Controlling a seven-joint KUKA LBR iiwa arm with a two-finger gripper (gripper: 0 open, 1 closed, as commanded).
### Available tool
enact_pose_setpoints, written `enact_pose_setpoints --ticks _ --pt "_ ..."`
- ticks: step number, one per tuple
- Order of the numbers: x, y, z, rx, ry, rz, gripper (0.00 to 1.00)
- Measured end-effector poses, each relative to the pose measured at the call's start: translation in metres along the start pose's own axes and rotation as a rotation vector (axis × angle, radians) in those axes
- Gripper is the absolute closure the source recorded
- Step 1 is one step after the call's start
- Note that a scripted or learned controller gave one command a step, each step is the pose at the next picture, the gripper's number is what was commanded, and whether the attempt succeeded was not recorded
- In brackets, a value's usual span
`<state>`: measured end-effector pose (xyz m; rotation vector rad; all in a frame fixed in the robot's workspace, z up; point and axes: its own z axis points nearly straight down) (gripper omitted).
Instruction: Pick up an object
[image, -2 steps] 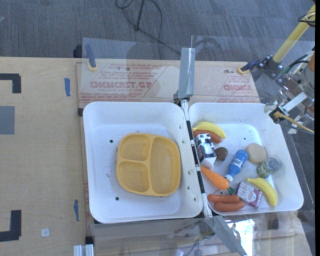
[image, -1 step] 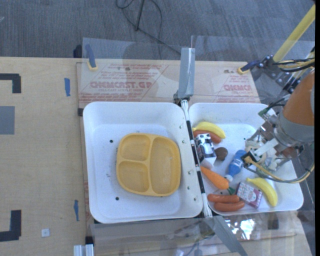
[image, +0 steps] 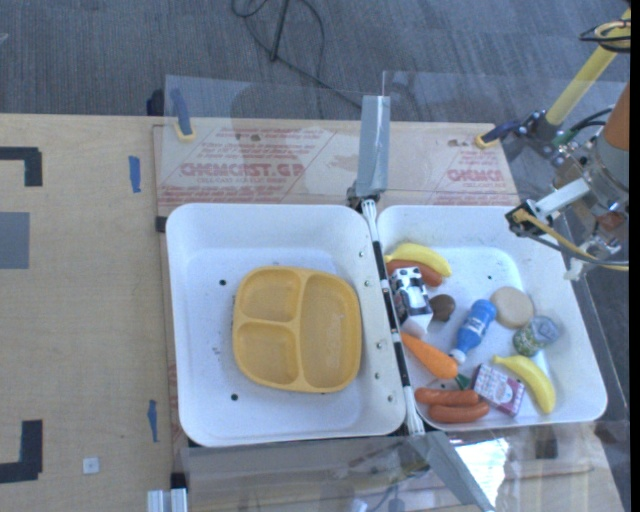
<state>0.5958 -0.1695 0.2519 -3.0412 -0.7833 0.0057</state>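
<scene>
Camera view, from above at a slant: a blue bottle (image: 475, 325) with a white cap lies tilted near the middle of the right bin (image: 592, 392), and everything else is placed from it. Just left of the bottle sits a small brown round thing (image: 442, 306), and further left a black-and-white toy (image: 410, 298) stands by the bin's left wall. Up and to the left of the bottle lies a banana (image: 420, 258), with a red piece (image: 404, 271) just under it. Down and to the left, an orange carrot (image: 430, 355) lies aslant, one end close to the bottle's cap. Just right of the bottle is a pale beige disc (image: 512, 306), and below that a grey-green lump (image: 535, 335). Down and to the right lie a second banana (image: 532, 382) and a pink carton (image: 498, 390), touching. Straight below are two red sausages (image: 455, 403), side by side. Well left of the bottle, in the left bin (image: 182, 300), a yellow divided plate (image: 297, 328) lies flat. The gripper (image: 598, 235) hangs up and to the right of the bottle, at the right bin's far right corner, apart from every object; whether it is open or closed cannot be told.
</scene>
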Motion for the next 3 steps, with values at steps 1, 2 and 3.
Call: enact_pose_setpoints --ticks 1,2,3 --pt "-0.047 -0.074 0.074 0.003 -0.001 -0.124 0.0" --pt "-0.024 0.033 0.008 -0.001 0.001 -0.048 0.0" --pt "-0.042 -0.047 0.018 0.002 -0.001 -0.102 0.0"
